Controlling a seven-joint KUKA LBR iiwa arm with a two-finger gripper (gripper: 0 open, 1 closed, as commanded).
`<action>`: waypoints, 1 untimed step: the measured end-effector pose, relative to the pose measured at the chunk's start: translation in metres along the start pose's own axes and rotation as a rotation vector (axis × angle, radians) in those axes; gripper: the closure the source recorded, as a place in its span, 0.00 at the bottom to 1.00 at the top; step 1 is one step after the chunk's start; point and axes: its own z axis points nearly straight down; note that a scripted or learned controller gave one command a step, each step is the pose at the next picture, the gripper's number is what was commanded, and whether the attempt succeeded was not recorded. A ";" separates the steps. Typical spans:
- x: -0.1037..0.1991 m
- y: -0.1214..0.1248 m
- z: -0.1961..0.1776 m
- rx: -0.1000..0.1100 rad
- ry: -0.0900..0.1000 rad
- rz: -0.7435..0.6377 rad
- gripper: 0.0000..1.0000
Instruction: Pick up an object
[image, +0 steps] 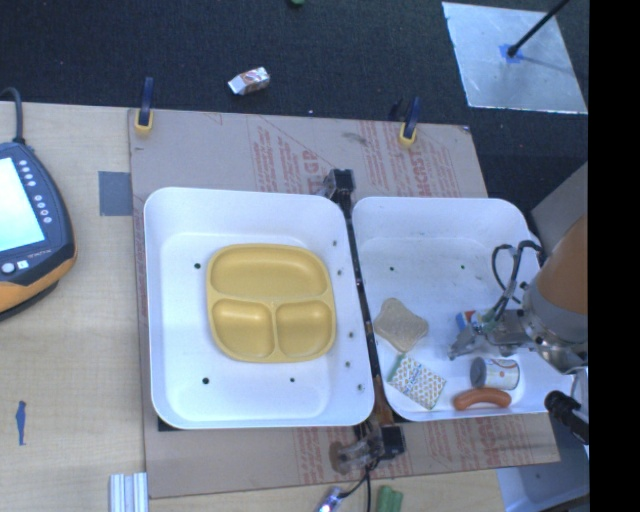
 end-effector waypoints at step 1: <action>0.007 0.051 0.010 -0.001 0.000 0.005 0.00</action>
